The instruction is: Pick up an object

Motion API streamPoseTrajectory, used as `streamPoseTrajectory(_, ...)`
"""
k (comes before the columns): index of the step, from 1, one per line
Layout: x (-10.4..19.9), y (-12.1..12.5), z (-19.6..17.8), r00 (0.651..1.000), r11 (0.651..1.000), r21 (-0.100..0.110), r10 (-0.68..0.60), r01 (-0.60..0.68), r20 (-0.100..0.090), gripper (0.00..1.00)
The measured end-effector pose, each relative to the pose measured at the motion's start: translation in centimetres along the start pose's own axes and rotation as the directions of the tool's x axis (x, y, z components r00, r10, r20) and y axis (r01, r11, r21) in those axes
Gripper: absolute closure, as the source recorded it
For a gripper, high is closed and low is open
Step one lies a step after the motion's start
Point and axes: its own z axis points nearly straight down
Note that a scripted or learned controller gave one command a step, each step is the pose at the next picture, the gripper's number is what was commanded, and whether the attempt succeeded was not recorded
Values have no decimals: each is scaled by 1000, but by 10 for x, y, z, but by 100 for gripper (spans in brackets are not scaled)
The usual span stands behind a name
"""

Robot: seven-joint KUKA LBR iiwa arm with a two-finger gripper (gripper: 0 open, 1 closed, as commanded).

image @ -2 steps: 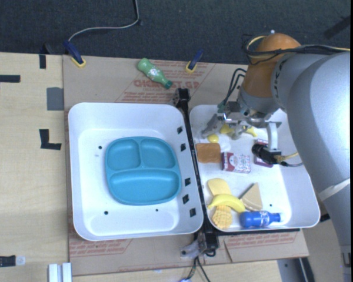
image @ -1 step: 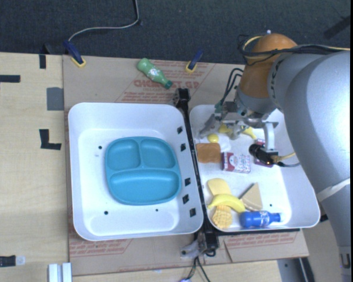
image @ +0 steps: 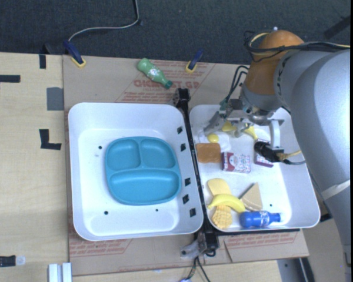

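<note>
Since the gripper (image: pixel 226 124) hangs low over the far end of the right bin (image: pixel 294 207), just above a small yellow toy (image: pixel 213 138), a clean grasp means dropping straight down — not raking the brown bread slice (image: pixel 208 152) beside it. The arm (image: pixel 282 63) reaches in from the right, wrist bent downward. Whether the gripper is spread or closed I cannot tell.

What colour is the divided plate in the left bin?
Light blue; the divided plate shows clearly in the camera view.
</note>
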Motion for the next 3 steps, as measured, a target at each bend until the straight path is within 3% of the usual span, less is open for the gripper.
streamPoseTrajectory(3,-2,0,11,1000,1000,4,2,-2,2,0)
